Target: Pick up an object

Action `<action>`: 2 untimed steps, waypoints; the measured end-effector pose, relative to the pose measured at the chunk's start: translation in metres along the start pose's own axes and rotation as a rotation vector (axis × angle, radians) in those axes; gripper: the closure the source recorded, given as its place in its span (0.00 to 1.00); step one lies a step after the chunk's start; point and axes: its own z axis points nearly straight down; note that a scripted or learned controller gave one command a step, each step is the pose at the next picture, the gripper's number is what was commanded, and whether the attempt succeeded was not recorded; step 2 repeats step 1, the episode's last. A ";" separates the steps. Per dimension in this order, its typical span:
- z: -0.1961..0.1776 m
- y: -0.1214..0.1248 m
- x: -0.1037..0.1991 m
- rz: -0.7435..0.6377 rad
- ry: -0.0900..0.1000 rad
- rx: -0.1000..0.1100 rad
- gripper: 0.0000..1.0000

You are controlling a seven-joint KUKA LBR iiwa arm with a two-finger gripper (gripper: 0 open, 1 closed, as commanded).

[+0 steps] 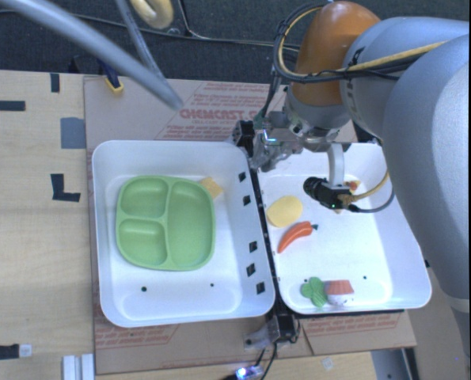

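Note:
My gripper point(260, 155) hangs over the far end of the divider between the two bins, above the right bin's point(381, 244) back left corner. Nothing shows between its tips. Just in front of it in the right bin lies a round yellow piece point(284, 210), with a red-orange pepper point(295, 235) beside it. Near that bin's front edge sit a green leafy toy point(315, 291) and a small red and white block point(339, 288). The left bin point(107, 236) holds a green divided plate point(165, 222) and a small yellow chunk point(211, 187) at the plate's far right corner.
The grey arm with its orange band point(330, 46) covers the right bin's back right part. Both bins rest on a cardboard sheet point(211, 109) on the wooden bench. Open white floor lies in the right bin's middle and right.

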 end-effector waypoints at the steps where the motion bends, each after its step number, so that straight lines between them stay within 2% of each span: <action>1: 0.002 0.009 0.063 -0.001 0.000 0.001 1.00; 2: 0.002 0.009 0.063 -0.001 0.000 0.001 1.00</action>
